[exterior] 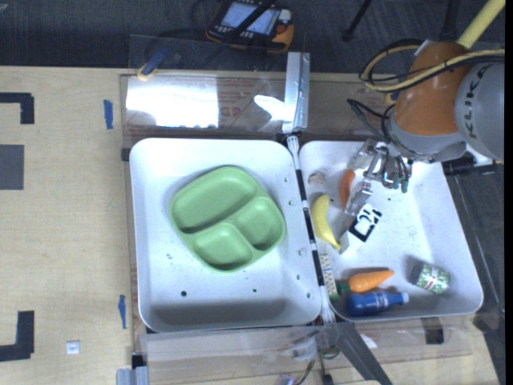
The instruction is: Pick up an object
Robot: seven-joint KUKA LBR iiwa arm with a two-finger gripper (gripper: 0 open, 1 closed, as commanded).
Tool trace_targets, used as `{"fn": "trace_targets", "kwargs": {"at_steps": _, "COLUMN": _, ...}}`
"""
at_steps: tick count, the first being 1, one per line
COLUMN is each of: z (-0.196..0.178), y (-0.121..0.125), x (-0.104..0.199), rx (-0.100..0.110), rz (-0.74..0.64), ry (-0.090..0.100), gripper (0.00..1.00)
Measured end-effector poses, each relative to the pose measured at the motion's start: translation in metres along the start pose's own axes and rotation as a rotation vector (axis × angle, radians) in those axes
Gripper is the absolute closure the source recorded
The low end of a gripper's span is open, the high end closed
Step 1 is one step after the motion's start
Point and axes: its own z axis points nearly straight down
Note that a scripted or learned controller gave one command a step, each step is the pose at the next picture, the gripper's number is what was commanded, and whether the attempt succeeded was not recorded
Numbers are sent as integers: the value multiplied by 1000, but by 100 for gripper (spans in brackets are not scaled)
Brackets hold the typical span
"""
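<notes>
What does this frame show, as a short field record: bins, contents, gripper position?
left bin: green divided plate
right bin: banana, carrot, blue bottle, small green-and-white can, black-and-white tag
gripper: low over the right bin's upper part, next to an orange object
grasp: none visible

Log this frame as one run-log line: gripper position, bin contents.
gripper: over right bin, above banana | nearby: carrot, blue bottle, small can | left bin: green divided plate
</notes>
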Motion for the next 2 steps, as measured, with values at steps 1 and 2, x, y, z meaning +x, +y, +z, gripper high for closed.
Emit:
{"fn": "trace_targets", "kwargs": {"at_steps": 1, "z": 12, "y": -3, "x": -1, "rx": 7, "rz": 203, "ry": 17, "gripper": 100}}
{"fn": "trace_targets", "kwargs": {"at_steps": 2, "z": -82, "y": 24, "x": 96, "rx": 8, "rz": 101, "ry": 19, "gripper": 100}}
